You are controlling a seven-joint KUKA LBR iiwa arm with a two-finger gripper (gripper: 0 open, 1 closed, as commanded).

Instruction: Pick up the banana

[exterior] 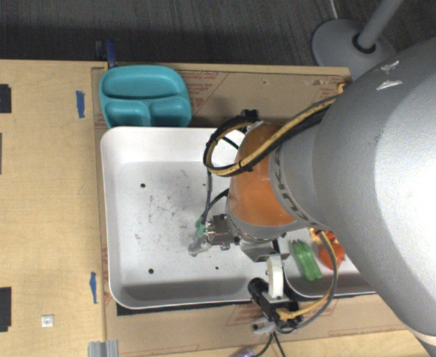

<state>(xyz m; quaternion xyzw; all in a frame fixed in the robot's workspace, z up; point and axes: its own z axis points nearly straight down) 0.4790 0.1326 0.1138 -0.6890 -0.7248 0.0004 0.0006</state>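
Banana: its place could not be told from the camera view, since the bulk of the arm lay across the right-hand bin and covered most of its floor.

The gripper (202, 238) hung low over the left white bin (129, 199), near the bin's right side and a little toward its near wall. Whether it was open or closed could not be told, because the wrist hid it from above. Nothing could be made out in its hold. A small green part showed on its left edge.

Above the gripper rose the orange band (257, 192) of the wrist. A loop of yellow and black cable (219, 149) arched from it over the far right corner of the bin. The grey arm (382, 184) spread out from there to the right and took up that whole side of the view.

The bin floor to the left of the gripper was bare white, marked with faint grey scuffs. Just beside the wrist, on the right, a green object (306, 260) and an orange object (331, 250) lay close together in the right-hand bin, half under the arm.

A teal tray (145, 95) with two compartments sat touching the far wall of the left bin. Both rested on the cardboard-covered bench (39, 199), which bore strips of blue tape (81, 104).
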